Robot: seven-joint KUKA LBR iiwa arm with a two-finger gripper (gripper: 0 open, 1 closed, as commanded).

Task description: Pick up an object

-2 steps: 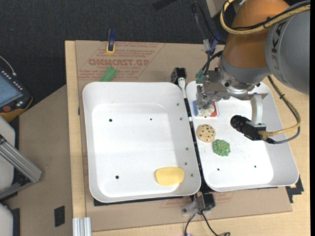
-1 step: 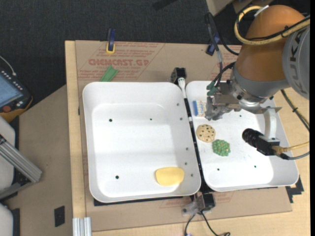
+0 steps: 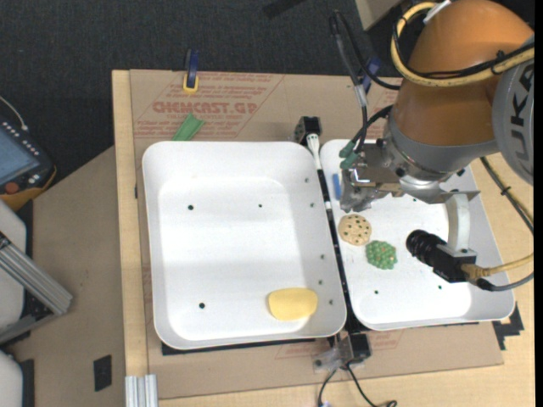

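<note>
The tool (image 3: 355, 195) hangs just above a cookie (image 3: 355, 228) in the right bin (image 3: 424, 308), a green piece (image 3: 382, 254) beside; its state I cannot tell.

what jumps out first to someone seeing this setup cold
The big arm, its orange band bulging in the upper right, dominates as it leans over the right bin. Its gripper sits low near that bin's left wall, just above a speckled cookie and a green knobbly piece. In the left bin, a pale yellow lump lies alone near the front right corner.
</note>
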